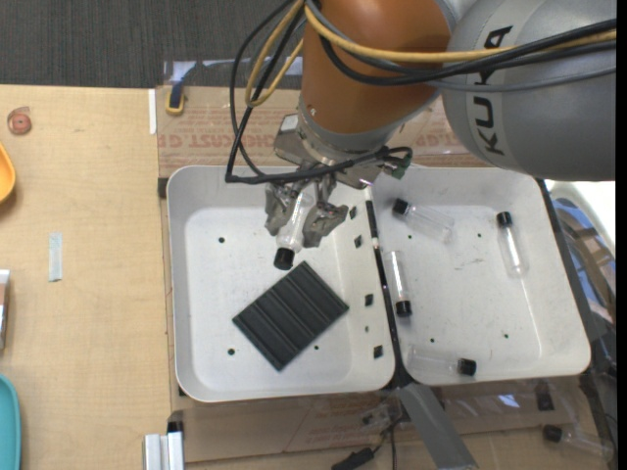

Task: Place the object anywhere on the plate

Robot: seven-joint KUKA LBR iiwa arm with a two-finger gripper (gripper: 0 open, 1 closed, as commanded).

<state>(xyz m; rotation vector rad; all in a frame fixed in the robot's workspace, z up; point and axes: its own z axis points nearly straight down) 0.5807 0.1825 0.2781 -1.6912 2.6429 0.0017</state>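
Observation:
A dark ribbed plate [291, 314] lies flat and turned at an angle in the left white bin [201, 292]. My gripper [302, 219] hangs over the upper middle of that bin, just above the plate's far corner. Between its fingers is a clear plastic tube [289, 241] with a black cap, which points down and to the left. The cap end sits a short way above the plate's upper edge, apart from it. The arm's orange band and wrist hide the top of the gripper.
The right bin [549, 311] holds several clear black-capped tubes: one at the upper left [423, 218], one at the upper right [509, 243], one along the divider [397, 282]. A wooden bench surface [78, 262] lies to the left.

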